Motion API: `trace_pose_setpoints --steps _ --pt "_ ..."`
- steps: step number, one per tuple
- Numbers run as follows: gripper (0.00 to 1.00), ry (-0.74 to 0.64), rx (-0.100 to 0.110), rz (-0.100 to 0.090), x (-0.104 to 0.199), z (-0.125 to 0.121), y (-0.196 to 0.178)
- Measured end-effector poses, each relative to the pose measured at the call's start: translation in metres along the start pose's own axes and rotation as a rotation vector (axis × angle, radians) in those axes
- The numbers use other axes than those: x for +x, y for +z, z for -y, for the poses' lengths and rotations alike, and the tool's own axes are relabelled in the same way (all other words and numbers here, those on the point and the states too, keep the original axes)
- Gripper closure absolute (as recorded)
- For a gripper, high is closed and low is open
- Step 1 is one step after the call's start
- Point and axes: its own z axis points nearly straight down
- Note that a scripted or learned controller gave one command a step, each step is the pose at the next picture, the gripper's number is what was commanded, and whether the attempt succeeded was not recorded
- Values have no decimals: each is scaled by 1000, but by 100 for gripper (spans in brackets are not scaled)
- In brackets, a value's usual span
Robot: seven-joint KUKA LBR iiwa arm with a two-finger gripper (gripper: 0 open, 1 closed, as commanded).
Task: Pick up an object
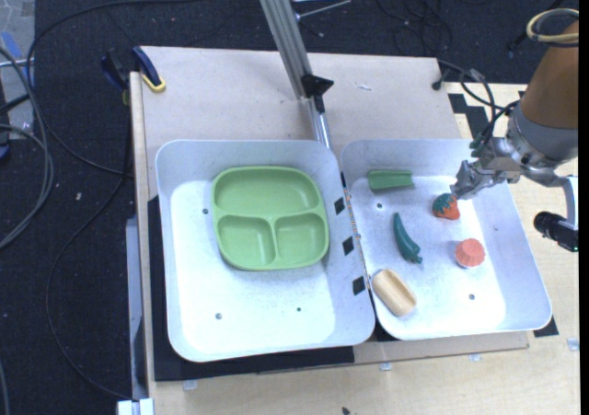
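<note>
We see the arm point(552, 100) enter from the upper right of the frame, its orange band and grey wrist partly cut off by the right edge, so most of its body stays out of sight. Its gripper point(457, 190) reaches down and leftward into the right bin point(515, 312), and its tip sits right at a small red and green object point(447, 208), seemingly a strawberry-like toy, in the upper right part of that bin. The tip meets the toy's upper side, but the metal parts blur together there and we cannot tell how the gripper is set or whether the toy is actually caught. Left of it, near the bin's top edge, lies a green wedge-shaped piece point(390, 180), and below that a dark green pepper-like piece point(407, 238) lies at a slant in the middle of the bin. A pinkish red round item point(469, 254) rests to the right of the pepper, well apart from the gripper, its exact kind too small to make out. A tan bun-like item point(394, 293) lies at the bin's lower left, close to the seam between the bins. In the left bin point(184, 312) a light green divided plate point(271, 217) sits toward the upper middle. A slanted metal pole point(285, 22) crosses from the top of the frame down to the bins' shared edge.
</note>
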Motion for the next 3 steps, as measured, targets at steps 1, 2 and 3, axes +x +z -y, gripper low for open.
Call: trace_pose_setpoints --steps 1,2,3 --pt "100 1 3 -1 0 -1 -18" --pt "100 -1 7 -3 50 14 -11" --pt "100 -4 7 -4 99 20 -23"
